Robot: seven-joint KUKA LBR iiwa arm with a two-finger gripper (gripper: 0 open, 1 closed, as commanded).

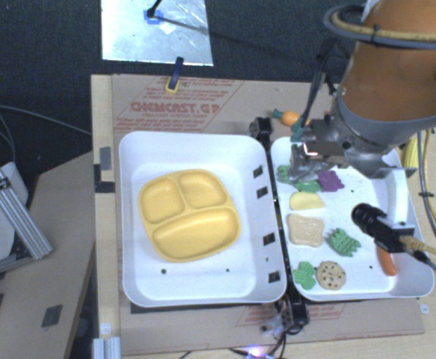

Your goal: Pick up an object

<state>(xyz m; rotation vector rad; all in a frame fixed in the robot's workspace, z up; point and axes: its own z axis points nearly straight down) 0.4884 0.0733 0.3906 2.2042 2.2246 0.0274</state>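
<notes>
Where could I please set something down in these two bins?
Left bin: bare strips ring the plate, widest at the bin's corners. The right bin is crowded with toy food, the end effector over its far end.

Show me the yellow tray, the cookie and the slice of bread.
yellow tray [190,234], camera view, its large compartment.
cookie [330,276], camera view, its middle.
slice of bread [306,229], camera view, its middle.

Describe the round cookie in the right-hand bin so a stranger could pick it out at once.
Find the shallow white bin on the view's right and follow its lower edge. There, right of a green leafy toy piece and below a pale square toast slice, lies the round tan toy cookie. It alone is a flat disc speckled with dark chips.
</notes>
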